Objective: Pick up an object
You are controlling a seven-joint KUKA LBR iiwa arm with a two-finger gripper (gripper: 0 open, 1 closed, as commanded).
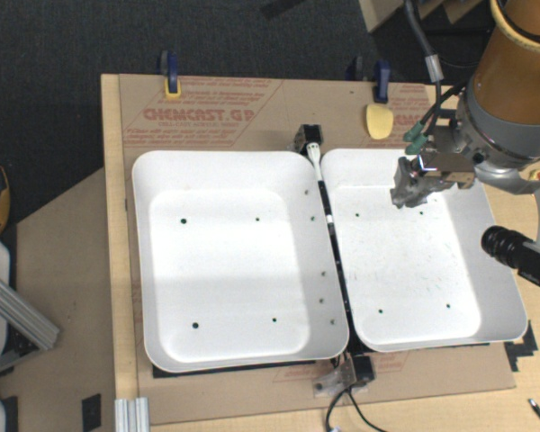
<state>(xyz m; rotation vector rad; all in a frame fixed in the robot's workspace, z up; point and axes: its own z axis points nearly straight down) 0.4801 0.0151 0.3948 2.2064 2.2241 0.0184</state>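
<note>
That yellow object (379,121) sits on the brown board (207,111), outside both bins, at about 11 o'clock from the gripper (410,194). The gripper hangs over the right bin (432,277); honestly can't tell its state. Left bin (225,259) lies alongside.

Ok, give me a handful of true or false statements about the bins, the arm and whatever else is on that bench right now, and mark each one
1. The gripper is over the right bin. True.
2. A yellow object lies inside the left bin. False: it lies on the brown board behind the right bin, outside both bins.
3. Two blue clamps sit on the board's far edge. True.
4. The arm reaches in from the view's left. False: it comes in from the right.
5. The two bins stand far apart. False: they sit side by side, their rims meeting at the middle.
</note>
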